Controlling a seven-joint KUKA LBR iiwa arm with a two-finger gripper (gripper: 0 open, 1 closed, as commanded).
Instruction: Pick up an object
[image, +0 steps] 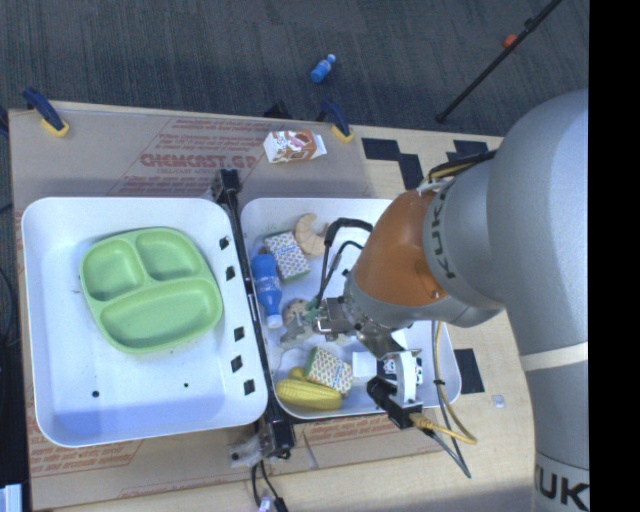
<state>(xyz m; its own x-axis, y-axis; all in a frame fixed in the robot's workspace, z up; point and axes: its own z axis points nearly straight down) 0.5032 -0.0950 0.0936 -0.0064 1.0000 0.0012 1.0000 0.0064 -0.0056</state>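
We see the gripper low in the right shallow white bin, beside a small, lumpy tan-and-grey figure. We cannot tell whether the gripper is apart or together.

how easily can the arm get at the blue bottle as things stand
Probably yes. The blue bottle lies uncovered by the left wall of the right bin, and the arm hangs over that same bin beside it. The wall and a checkered packet close alongside could crowd the grasp.
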